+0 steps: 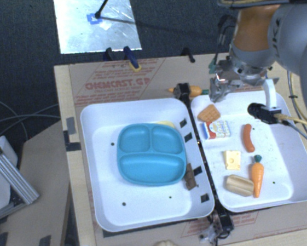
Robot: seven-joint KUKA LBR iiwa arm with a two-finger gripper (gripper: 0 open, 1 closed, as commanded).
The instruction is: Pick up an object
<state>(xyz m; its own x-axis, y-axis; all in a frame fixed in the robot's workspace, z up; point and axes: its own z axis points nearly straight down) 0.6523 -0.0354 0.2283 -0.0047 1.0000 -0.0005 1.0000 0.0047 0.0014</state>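
Gripper [217, 91] hangs above the right bin [302, 169]; finger state cannot be told. Carrot [257, 175] looks light, rigid, smooth; best gripped across its thick middle.

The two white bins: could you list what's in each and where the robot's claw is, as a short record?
left bin: blue divided plate
right bin: cracker, small carton, sausage, cheese slice, carrot, bread roll
gripper: over the right bin's far left corner, near the cracker
held: nothing seen between the fingers
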